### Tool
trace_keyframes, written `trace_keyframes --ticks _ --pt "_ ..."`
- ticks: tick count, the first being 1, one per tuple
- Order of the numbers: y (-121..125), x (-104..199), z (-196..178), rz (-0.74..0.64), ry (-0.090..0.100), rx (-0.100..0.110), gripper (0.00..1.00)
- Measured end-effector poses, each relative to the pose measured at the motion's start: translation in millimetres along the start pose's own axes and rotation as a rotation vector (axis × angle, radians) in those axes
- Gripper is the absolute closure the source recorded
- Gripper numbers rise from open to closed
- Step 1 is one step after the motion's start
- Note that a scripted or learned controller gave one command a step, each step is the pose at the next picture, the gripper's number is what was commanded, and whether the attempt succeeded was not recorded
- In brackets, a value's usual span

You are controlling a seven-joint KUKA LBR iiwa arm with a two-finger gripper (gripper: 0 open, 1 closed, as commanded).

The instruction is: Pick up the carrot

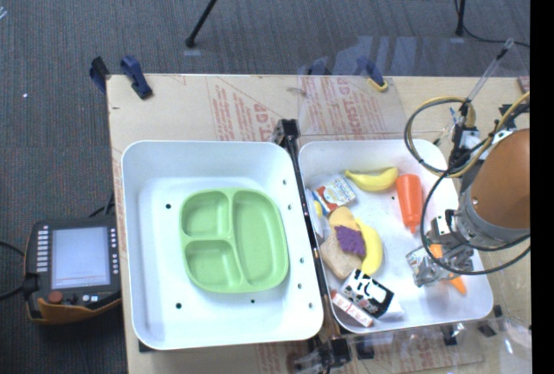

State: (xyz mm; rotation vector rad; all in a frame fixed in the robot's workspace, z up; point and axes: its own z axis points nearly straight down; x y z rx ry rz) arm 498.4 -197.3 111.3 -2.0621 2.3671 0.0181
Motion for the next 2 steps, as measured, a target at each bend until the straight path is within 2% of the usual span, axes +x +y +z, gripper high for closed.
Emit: trace_keyframes --ticks 1,2 --pt "20.6 14.7 25.6 -0.301 0.003 0.001 1.00" --pt "23.6 -20.7 -56.0 -0.445 0.005 0.007 1.00"
